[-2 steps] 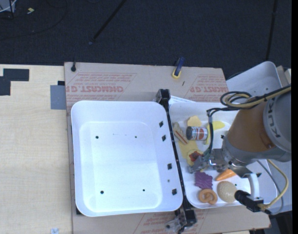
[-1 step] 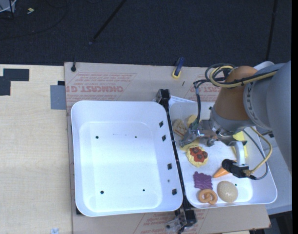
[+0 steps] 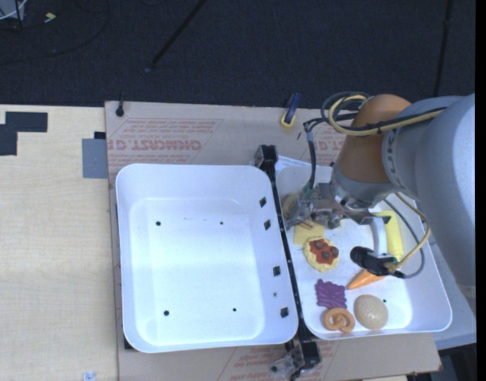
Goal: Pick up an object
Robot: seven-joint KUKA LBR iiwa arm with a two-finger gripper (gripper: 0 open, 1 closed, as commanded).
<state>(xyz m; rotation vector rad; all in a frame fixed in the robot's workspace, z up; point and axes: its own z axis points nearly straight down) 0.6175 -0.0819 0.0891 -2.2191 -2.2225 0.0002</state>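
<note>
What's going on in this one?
The grey arm reaches in from the right, its gripper down in the far left corner of the right bin, by a yellow piece and a toy pizza. I can't see it holding anything. Purple grapes, a pretzel, an egg and a carrot lie toward the bin's near end.

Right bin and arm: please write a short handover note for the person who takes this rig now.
Gripper: low over the back left part of the right bin; no object seen held.
Objects, all lying in that bin: pizza slice, purple grapes, pretzel, beige egg, carrot.
Done: nothing lifted yet.
Left: grasp one object and raise it.
</note>
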